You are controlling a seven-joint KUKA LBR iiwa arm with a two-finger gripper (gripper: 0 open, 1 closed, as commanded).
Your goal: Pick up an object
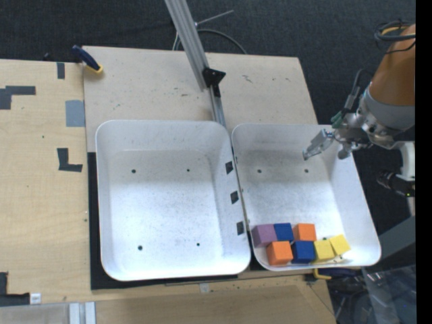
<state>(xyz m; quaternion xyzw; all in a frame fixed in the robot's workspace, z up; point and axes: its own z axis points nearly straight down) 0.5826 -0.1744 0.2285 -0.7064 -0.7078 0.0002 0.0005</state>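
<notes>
Foam cubes sit bunched at the near edge of the right shallow white bin (351, 181) — seven by my count: two orange (279, 252), two blue (304, 250), two yellow (325, 249), one purple (264, 234). Pick not started — none lifted; two-finger gripper (318, 144) hangs near that bin's far right rim, well apart from them, nothing in it, opening impossible to tell. Left shallow white bin (108, 181) makes two on the tabletop (135, 86).

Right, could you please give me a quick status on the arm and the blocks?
Gripper over right white bin's far end, holding nothing. Small coloured foam cubes clustered at near edge, untouched. Nothing in the way.
</notes>
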